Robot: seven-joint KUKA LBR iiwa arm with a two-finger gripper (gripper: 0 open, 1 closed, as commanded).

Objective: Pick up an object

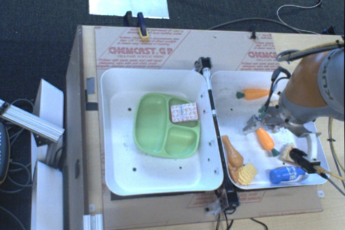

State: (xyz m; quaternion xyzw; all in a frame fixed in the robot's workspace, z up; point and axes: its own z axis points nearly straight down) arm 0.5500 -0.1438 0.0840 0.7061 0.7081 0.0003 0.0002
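Orange, hard plastic toy carrot (264, 138) lies in the right white bin (232, 83) beside the gripper (257, 122). It is judged light, stiff and slippery, best pinched across its middle. Whether the fingers are spread cannot be told.

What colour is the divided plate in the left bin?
Light green: the divided plate, clearest in the camera view.

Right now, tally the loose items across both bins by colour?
Orange: 3, carrot, carrot, drumstick
Green: 1, divided plate
Pink-white: 1, packet
Yellow: 1, ridged piece
Blue: 1, bottle
Total: 7
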